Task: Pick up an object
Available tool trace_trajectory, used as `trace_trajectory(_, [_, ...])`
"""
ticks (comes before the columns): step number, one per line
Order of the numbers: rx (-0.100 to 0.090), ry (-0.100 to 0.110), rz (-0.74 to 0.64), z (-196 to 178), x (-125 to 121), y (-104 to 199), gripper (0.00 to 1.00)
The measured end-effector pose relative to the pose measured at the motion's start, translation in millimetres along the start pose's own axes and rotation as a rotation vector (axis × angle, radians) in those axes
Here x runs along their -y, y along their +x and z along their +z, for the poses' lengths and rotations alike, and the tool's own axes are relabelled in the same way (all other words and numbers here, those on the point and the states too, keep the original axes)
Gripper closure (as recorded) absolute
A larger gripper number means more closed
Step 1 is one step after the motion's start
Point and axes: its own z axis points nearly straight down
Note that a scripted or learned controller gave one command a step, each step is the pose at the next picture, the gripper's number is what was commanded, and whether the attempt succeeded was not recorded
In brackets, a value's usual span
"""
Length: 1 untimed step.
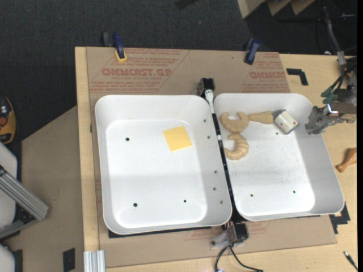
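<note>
A flat yellow square [178, 138] lies in the left bin [113, 169], toward its back. In the right bin [283, 186], a tan curved piece [233, 122] with a long tan arm [260, 117] rests near the back left corner. A second tan curl [237, 147] lies just in front of it. A small white block [285, 122] sits to the right of the tan pieces. My gripper [319, 120] hangs over the right bin's back right rim, a short way right of the white block and apart from it. Nothing shows in its grasp.
The bins sit side by side on a brown board [170, 67], held by blue clamps [118, 44] at the back. A black bracket [206, 86] stands between the bins at the back. A tan object [347, 161] lies outside the right bin at the far right.
</note>
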Motion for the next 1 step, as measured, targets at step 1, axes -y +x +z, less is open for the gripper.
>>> trace_trajectory(1, [0.01,-0.033,-0.006,-145.6,-60.6,-2.6,1.0])
